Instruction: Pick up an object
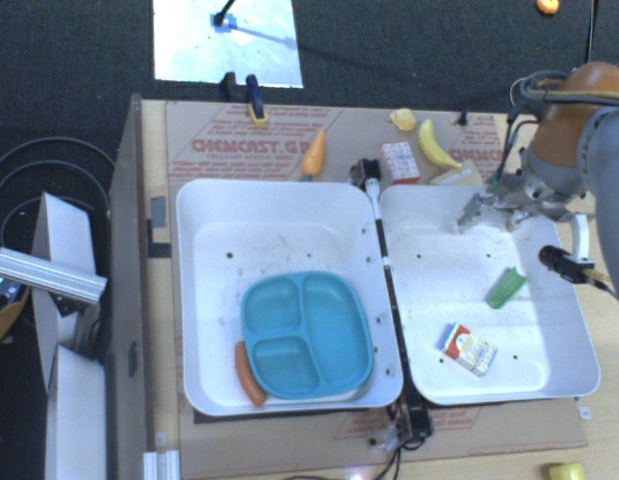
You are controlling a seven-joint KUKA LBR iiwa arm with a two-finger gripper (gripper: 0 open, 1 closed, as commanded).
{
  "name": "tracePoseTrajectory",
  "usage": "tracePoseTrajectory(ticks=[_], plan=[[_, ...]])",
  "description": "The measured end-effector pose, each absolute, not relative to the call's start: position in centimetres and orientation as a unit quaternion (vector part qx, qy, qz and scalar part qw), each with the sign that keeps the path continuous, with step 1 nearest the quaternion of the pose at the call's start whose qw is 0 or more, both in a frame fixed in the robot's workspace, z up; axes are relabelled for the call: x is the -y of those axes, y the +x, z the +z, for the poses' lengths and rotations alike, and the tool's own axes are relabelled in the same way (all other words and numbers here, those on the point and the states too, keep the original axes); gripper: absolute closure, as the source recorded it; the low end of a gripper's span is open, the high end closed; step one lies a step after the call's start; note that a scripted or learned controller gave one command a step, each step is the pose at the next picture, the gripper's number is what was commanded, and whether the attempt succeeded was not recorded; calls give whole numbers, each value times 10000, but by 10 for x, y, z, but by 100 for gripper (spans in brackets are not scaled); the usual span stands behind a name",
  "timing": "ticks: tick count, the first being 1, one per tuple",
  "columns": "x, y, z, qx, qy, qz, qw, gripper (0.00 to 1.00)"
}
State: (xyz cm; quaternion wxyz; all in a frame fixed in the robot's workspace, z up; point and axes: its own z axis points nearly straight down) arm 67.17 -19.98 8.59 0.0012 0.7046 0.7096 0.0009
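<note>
Over the right bin's (569, 358) far edge hangs the gripper (473, 214).

Tray (307, 333) + sausage (249, 373) in L bin (204, 228); block (506, 288), box (467, 349) in R bin (559, 368).

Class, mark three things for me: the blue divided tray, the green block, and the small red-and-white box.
blue divided tray (307, 334), camera view, ridge where its compartments meet.
green block (506, 288), camera view, middle of its top face.
small red-and-white box (466, 348), camera view, centre of its printed face.

Blue tray (307, 334) fills left bin's (204, 298) front.
</note>
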Motion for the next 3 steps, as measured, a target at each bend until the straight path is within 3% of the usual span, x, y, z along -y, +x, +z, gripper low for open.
tracePoseTrajectory(ticks=[1,2,3], plan=[[207,613,106,-7068,7074,-7,-3,0],[200,575,120,-7072,7071,-5,-2,0],[207,555,96,-7070,7072,-5,1,0]])
